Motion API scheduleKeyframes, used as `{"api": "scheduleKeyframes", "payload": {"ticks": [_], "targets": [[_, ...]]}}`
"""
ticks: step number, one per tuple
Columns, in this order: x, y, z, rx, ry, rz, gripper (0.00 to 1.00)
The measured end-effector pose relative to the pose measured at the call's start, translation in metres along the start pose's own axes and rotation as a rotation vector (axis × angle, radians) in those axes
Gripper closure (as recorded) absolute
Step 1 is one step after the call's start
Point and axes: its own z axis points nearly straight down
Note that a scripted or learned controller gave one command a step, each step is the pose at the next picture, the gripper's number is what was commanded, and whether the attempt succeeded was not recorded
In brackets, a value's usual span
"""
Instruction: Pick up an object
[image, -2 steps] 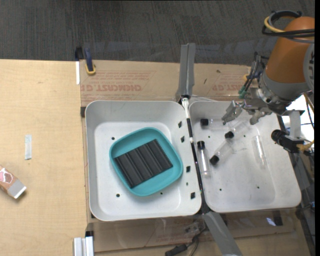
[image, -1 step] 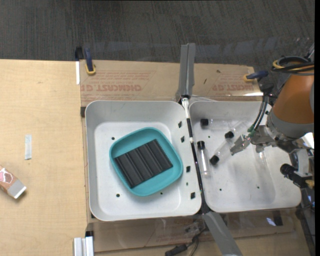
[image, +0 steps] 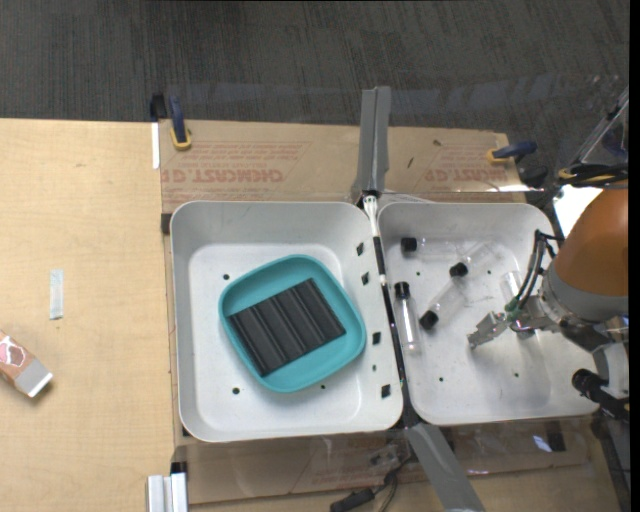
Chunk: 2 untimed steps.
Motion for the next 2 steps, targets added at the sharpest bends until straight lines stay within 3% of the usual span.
{"api": "scheduleKeyframes", "payload": {"ticks": [1,2], "targets": [[0.032,0.076,-0.031,-0.002,-0.002,-0.017,0.0],[-0.005,0.024,-0.024,0.0,-0.001,0.023,0.0]]}}
